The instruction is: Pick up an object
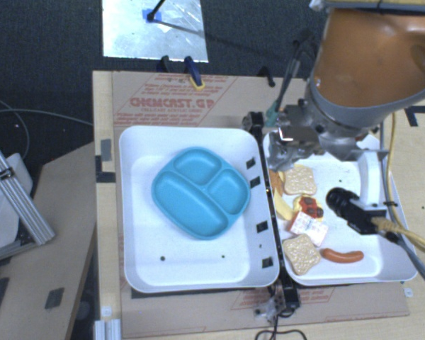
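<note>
Hanging over the right bin, the arm's orange band and grey wrist cover that bin's 12 to 2 o'clock part. The gripper sits low at about 11 o'clock of the bin, close to the wall it shares with the left bin. Whether the gripper is open or closed cannot be told, because the wrist hides its tip.

The loose things to pick from lie in the right bin's left half. Just at 6 o'clock from the gripper is a bread slice, with a thin orange strip at its 9 o'clock, against the shared wall. At 6 o'clock from that slice sit a yellow wedge, a red and dark piece and a white packet, bunched together. A second bread slice lies toward the bin's 7 o'clock corner. A sausage lies flat at its 3 o'clock, just beside it.

A blue divided plate lies at the middle of the left bin, turned askew to its walls. Both bins rest on a cardboard sheet with red lettering, which shows at 12 o'clock of the left bin
</note>
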`<state>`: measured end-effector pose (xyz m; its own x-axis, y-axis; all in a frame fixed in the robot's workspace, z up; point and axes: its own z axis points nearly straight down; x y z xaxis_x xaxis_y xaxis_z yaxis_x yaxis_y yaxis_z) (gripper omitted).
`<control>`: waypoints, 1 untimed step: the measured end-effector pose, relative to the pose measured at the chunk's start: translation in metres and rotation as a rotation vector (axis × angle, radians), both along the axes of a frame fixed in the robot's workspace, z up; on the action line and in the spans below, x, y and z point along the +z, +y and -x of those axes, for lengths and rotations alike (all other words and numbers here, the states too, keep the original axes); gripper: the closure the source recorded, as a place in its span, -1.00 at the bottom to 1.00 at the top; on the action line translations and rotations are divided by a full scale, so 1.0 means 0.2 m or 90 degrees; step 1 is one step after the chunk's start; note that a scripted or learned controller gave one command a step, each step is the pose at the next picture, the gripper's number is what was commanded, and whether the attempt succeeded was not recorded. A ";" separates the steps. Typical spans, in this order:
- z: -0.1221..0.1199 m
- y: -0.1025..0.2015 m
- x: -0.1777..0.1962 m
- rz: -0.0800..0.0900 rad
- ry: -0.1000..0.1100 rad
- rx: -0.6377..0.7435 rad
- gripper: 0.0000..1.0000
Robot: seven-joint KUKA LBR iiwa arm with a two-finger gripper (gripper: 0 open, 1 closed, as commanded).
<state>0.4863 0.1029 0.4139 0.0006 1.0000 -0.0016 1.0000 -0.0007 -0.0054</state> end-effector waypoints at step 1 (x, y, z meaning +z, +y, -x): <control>0.00 0.00 0.02 -0.002 -0.005 0.001 -1.00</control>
